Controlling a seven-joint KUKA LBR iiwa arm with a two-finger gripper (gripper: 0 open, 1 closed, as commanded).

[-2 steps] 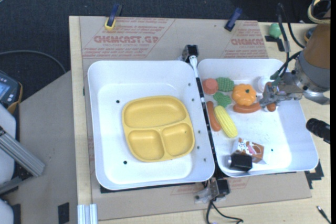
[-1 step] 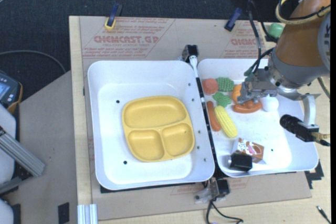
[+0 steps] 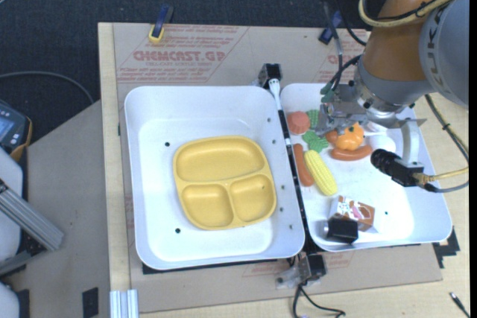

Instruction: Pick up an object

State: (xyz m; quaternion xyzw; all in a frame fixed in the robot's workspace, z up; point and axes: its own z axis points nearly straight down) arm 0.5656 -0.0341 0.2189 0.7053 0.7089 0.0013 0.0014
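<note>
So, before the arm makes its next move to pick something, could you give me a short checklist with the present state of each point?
1. Gripper is over the right bin, above the cluster of toy food: ok.
2. Fingers open or shut: cannot tell, the wrist hides them.
3. An object held between the fingers: cannot tell.
4. Targets within the right bin: ok. The corn cob, hot dog, orange toy and small packet all lie there.
5. Objects separated enough for a clean grasp: not ok. The corn cob and hot dog lie side by side, close to the bin wall.
6. Yellow divided tray in the left bin lies apart from the arm: ok.
</note>
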